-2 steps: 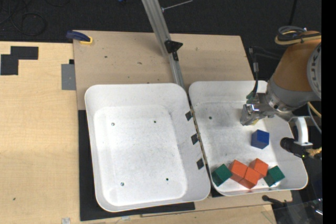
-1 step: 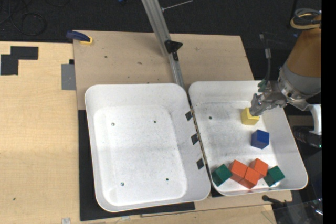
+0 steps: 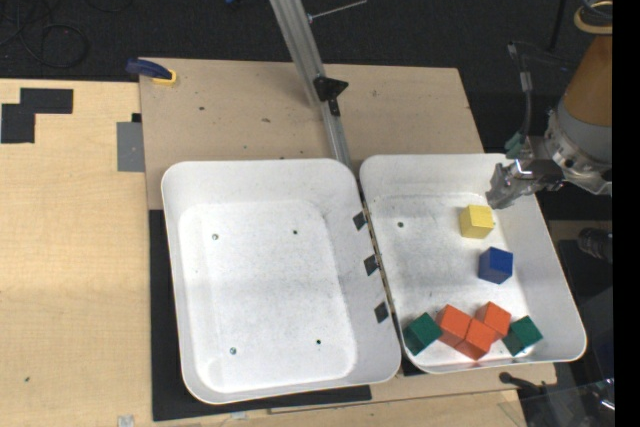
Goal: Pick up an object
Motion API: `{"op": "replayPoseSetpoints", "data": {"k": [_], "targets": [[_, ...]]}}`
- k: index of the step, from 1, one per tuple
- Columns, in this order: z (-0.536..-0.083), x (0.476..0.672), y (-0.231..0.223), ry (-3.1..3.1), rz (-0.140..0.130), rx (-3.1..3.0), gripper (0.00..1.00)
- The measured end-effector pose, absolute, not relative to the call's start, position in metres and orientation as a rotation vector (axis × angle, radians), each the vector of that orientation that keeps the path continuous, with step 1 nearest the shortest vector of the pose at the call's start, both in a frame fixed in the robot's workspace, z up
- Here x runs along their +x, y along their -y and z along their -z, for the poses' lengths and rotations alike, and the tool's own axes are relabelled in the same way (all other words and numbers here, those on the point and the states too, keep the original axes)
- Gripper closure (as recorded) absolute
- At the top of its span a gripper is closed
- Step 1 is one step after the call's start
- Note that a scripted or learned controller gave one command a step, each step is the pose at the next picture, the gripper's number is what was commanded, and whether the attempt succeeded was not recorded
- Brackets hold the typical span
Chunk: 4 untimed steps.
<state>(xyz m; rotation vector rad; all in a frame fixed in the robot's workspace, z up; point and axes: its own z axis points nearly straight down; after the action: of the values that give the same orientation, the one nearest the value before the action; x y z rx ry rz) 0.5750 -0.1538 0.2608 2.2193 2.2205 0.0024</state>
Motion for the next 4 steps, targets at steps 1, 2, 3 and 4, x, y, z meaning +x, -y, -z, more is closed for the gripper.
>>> {"op": "replayPoseSetpoints", "data": {"k": [1, 2, 3, 4], "targets": [[-0.291, 0.575, 0.155, -2.223, -0.001, 2.218, 1.0], [-0.289, 0.56, 0.104, -2.228, 0.001, 2.22, 1.0], [-0.264, 0.545, 0.054, -2.23, 0.004, 2.222, 1.0], [-0.263, 0.53, 0.004, -2.23, 0.003, 2.22, 1.0]]}}
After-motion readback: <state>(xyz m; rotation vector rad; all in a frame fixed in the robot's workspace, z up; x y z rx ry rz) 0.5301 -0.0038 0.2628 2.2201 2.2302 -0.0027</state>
